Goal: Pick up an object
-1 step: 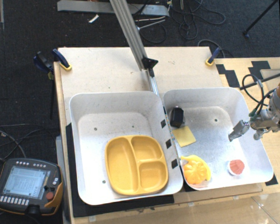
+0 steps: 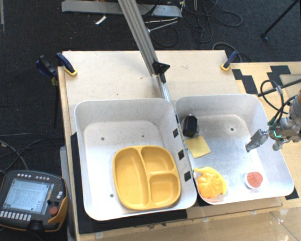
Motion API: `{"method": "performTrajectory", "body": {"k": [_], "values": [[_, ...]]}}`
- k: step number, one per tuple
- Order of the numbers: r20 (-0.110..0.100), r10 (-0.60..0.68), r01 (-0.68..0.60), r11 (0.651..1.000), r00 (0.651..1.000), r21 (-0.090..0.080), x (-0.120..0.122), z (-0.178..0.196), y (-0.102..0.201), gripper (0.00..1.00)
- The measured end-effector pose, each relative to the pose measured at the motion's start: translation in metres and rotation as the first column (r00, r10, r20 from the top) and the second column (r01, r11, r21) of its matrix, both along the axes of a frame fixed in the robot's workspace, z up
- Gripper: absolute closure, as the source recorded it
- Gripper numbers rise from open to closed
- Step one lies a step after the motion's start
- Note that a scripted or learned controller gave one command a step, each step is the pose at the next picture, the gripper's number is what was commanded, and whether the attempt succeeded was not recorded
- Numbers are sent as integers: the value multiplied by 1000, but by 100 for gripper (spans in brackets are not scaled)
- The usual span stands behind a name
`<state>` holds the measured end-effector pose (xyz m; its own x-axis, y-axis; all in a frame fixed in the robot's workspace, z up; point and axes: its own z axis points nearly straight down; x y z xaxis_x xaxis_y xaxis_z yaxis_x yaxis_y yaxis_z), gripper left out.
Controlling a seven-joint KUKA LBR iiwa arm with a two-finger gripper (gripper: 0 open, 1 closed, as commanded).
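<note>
Table [image 2: 113, 74]: pale, matte board, clamped at the far corners with yellow-tipped clamps. Two shallow white bins sit side by side on it, both with rounded corners and a faintly speckled floor.

Left bin [image 2: 90, 120]: holds one yellow plastic divided plate [image 2: 146, 177], rounded-rectangular, three compartments, smooth and glossy, lying flat toward the near side.

Right bin [image 2: 250, 107]: four objects.
- Small black object [image 2: 190, 125], blocky, dark and matte, near the divider wall at the far left.
- Flat yellow square [image 2: 199, 147], thin, slice-like, just beside and nearer than the black object.
- Lumpy yellow-orange object [image 2: 210, 182], irregular rounded shape, in the near left corner.
- Small round red piece [image 2: 254, 179], disc-like with a pale rim, near the front wall, well apart from the others.

Hand [image 2: 259, 139]: grey metal, at the right bin's right edge, over the bin floor, above and beyond the red piece. Nothing sits between its fingers; cannot tell whether they are open or closed. It touches no object.
</note>
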<state>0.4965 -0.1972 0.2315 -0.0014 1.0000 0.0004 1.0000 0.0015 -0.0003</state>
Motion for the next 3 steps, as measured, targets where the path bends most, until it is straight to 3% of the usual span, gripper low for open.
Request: {"method": "performTrajectory", "body": {"k": [3], "values": [[2,-3,3,1000,1000,-1,0,-137,-5,0]]}}
